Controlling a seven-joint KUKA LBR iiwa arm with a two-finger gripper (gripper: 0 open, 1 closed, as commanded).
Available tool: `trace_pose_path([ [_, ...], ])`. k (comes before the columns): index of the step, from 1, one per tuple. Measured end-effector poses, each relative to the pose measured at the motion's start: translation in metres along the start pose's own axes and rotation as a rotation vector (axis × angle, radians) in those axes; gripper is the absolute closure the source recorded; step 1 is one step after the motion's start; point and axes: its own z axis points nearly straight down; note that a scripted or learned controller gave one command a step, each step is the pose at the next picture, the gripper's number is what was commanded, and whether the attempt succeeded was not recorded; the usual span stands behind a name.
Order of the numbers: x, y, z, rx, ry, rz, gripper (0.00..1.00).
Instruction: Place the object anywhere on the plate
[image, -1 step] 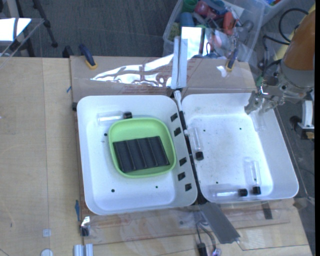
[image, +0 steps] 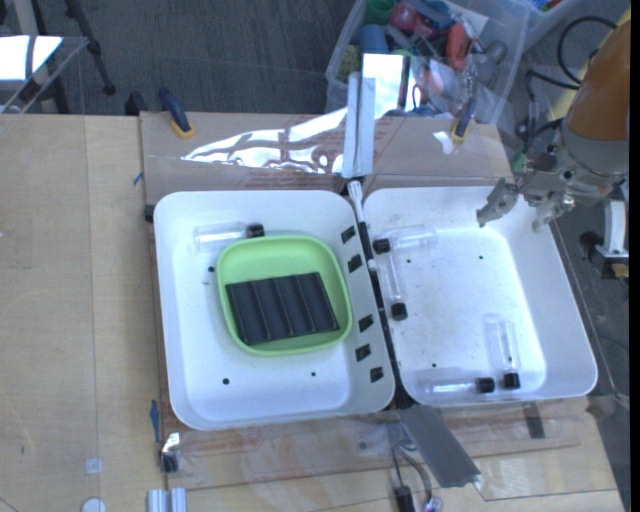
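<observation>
A light green square plate (image: 285, 262) sits in the left bin (image: 190, 330). On the plate lies a flat black ridged object (image: 281, 307), slightly tilted and covering most of its middle. My gripper (image: 520, 211) hangs over the far right corner of the right bin (image: 555, 300), well away from the plate. Its two fingers (image: 493, 208) are spread apart, open, with nothing between them.
Clear tubes with black caps lie about: one (image: 226, 235) behind the plate in the left bin, several in the right bin (image: 405, 242) (image: 499, 347). Black clips (image: 360, 300) line the divider between the bins. Cluttered boxes stand behind the bench.
</observation>
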Motion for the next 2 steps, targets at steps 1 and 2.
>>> trace_pose_path([
  [1, -0.024, 0.004, -0.121, -0.004, 0.000, 0.218, 0.00],
  [2, -0.026, 0.014, -0.214, -0.002, 0.000, 0.344, 0.00],
])
